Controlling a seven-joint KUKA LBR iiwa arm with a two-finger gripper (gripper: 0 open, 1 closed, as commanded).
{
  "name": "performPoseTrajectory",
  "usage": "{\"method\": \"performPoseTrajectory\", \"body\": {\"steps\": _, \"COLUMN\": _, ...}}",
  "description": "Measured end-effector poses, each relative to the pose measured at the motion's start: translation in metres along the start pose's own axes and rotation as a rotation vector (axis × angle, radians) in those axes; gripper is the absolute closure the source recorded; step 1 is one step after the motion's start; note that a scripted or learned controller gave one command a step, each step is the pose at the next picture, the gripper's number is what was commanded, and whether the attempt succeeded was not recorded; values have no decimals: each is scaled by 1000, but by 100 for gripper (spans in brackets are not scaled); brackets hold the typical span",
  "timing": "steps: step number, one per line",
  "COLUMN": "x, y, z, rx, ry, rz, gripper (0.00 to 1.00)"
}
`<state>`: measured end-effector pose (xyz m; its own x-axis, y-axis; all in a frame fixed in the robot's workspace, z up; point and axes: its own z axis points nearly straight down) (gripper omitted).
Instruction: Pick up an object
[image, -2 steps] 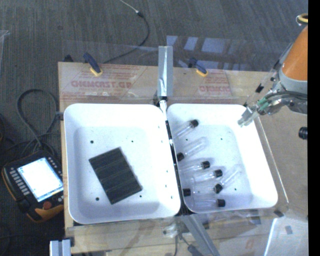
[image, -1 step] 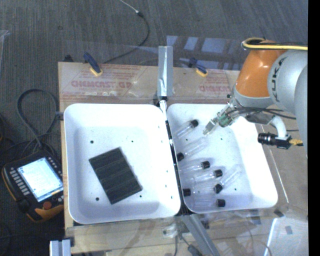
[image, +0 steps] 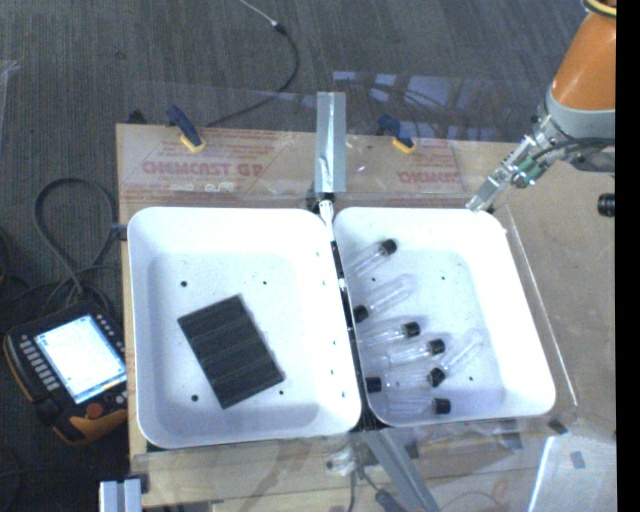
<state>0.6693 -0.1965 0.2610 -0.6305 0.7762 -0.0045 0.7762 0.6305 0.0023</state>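
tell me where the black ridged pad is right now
The black ridged pad lies flat in the left bin, near its middle, apart from the tubes.

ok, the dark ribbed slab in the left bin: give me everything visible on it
The dark slab is a flat, roughly rectangular piece, charcoal-black and matte, with parallel ridges or grooves running along its length. It looks like rubber or foam, though the material can't be confirmed. It lies flat on the floor of the left bin, rotated diagonally, in the centre-lower area. It touches only the bin floor, apart from all the walls. It appears intact.
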Motion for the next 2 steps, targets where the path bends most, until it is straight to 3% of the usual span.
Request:
{"method": "performPoseTrajectory", "body": {"steps": 1, "x": 37, "y": 8, "z": 165, "rx": 1, "ry": 1, "rz": -18, "gripper": 0}}
{"method": "performPoseTrajectory", "body": {"steps": 2, "x": 50, "y": 27, "z": -21, "rx": 1, "ry": 1, "rz": 113, "gripper": 0}}
